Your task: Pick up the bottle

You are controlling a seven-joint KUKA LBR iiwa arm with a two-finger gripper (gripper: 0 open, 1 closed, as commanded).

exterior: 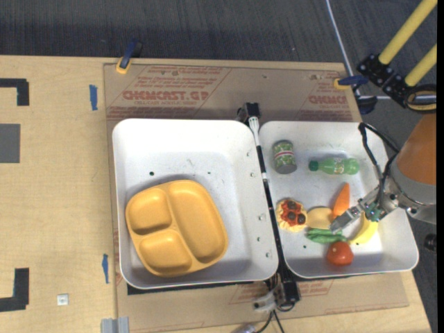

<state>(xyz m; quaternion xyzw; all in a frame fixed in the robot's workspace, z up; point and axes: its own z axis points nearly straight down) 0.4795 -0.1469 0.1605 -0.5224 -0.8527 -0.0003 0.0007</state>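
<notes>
The pincer (345, 218) hangs low in the right bin (399, 252), its tips down among the toy food; whether they are spread or pressed together I cannot tell from here. The green bottle (334, 165) lies on its side farther up the bin, apart from the pincer. A carrot (340, 198) sits just above the tips, a banana (368, 231) beside them, a tomato (339, 254) just below. A small can (284, 156) stands left of the bottle. A yellow plate (176, 225) rests in the left bin (146, 141).

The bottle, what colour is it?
Green, the bottle lying in the right bin, camera view.
</notes>
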